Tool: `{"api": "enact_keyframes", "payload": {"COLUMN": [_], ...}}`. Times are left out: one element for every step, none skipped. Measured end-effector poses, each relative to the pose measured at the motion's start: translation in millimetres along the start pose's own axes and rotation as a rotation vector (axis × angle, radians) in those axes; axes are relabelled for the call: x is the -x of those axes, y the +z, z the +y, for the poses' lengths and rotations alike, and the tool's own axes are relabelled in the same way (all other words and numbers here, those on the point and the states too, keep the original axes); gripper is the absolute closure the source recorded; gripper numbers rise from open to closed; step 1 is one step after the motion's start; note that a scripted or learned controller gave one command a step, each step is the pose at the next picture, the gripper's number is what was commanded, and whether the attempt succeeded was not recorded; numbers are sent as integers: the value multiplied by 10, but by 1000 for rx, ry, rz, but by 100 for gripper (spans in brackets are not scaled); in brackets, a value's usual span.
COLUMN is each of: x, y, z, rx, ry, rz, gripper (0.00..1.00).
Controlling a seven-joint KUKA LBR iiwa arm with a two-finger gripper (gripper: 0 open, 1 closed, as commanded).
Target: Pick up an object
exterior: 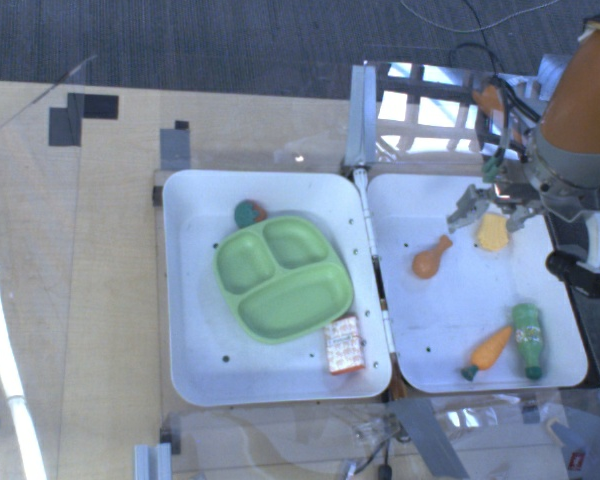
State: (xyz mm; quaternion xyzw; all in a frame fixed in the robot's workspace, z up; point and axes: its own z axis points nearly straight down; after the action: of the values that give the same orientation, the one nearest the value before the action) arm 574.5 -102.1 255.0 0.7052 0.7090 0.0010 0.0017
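My pincer [493, 208], fingers spread wide and holding nothing, hovers in the right bin [435, 313] just over a yellow block [492, 234], with a drumstick [432, 258] nearby and carrot [488, 352] and green bottle [527, 339] farther off

Single fixed camera sat above the bench [70, 268], angled down. It covered both white bins [180, 298]. Arm [580, 108] entered from frame right.

A green divided plate [283, 279] is seen in the left bin [185, 368]. In the right bin [420, 368], the gripper [492, 211] is positioned above a yellow piece [492, 234], with a drumstick [432, 257] at its eight o'clock.
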Motion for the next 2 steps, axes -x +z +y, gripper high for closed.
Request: {"api": "enact_keyframes", "payload": {"x": [-129,-138], "y": [1387,1665], "z": [268,327], "rx": [-2,6], "ry": [6,30], "rz": [1,1], "gripper": [0,0]}}
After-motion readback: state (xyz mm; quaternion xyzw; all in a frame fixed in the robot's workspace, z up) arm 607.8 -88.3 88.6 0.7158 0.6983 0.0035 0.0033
